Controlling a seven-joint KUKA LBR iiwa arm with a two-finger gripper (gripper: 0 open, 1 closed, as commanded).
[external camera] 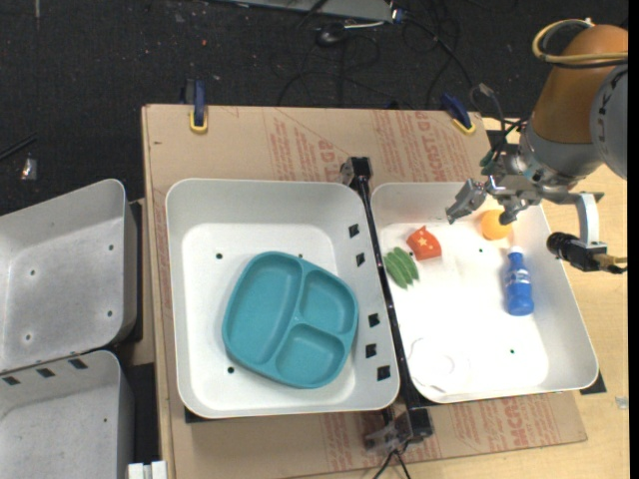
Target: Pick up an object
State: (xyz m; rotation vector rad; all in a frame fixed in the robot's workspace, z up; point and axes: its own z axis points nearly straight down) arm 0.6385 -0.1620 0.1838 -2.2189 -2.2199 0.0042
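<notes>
Reaching in from the right, the grey arm with its orange band (pixel 579 73) holds its claw (pixel 489 203) over the far part of the right white bin (pixel 469 367). Its two dark fingers (pixel 462 206) are spread wide with nothing between them. A small orange rounded object (pixel 493 226) lies just beneath the claw and is partly covered by it, so contact cannot be judged. To its left sit a red tomato-like piece (pixel 425 242) and, nearer, a green ridged vegetable-shaped toy (pixel 401 266). A blue plastic bottle (pixel 517 284) lies towards the bin's right side. A teal divided plastic tray (pixel 290 318) occupies the left white bin (pixel 200 218). Both bins rest on a brown cardboard-covered surface (pixel 280 138).
</notes>
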